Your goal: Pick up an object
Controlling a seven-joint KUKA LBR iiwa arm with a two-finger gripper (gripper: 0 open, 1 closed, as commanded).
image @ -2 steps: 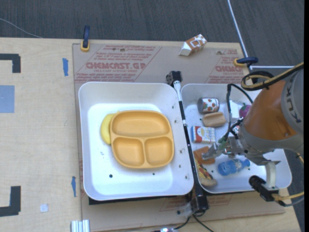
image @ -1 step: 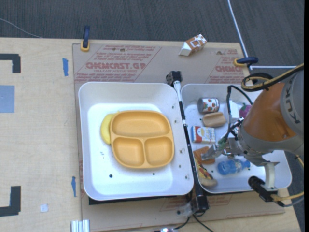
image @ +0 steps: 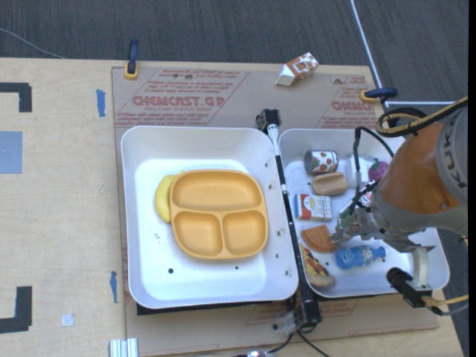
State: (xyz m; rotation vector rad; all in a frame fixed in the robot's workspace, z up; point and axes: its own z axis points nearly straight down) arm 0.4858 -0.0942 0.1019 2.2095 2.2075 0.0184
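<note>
My gripper (image: 347, 226) hangs low over the right bin (image: 439, 268), just right of an orange waffle-like piece (image: 317, 238) and above a blue bottle (image: 358, 256) lying on its side. A red and white carton (image: 314, 207) lies just left of the gripper. Farther back are a tan bun (image: 331, 184) and a small can (image: 321, 161). A purple item (image: 378, 171) peeks out beside the arm. Nothing is seen held.
The left bin (image: 141, 222) holds an orange divided tray (image: 219, 213) with a yellow banana (image: 163, 198) tucked under its left edge. A small food piece (image: 319, 273) lies at the right bin's front left corner. A small carton (image: 297, 68) rests on the board behind the bins.
</note>
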